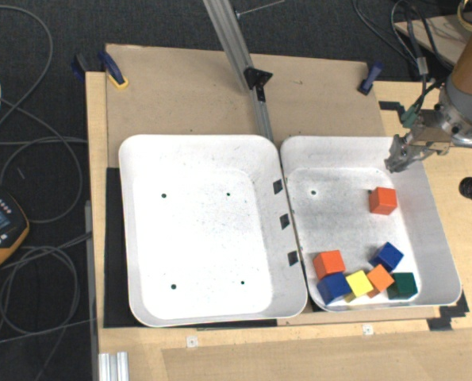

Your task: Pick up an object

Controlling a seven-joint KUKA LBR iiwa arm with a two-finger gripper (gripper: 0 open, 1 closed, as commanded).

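The gripper [397,162] hovers over the right bin's [434,213] upper edge; I cannot tell its state. The lone orange cube [382,200] sits nearby, apart from the clustered blocks [362,276], probably the easiest target: descend centred, squarely.

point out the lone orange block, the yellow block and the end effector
lone orange block [383,200], camera view, its top face
yellow block [358,282], camera view, its top face
end effector [397,162], camera view, at its fingertips
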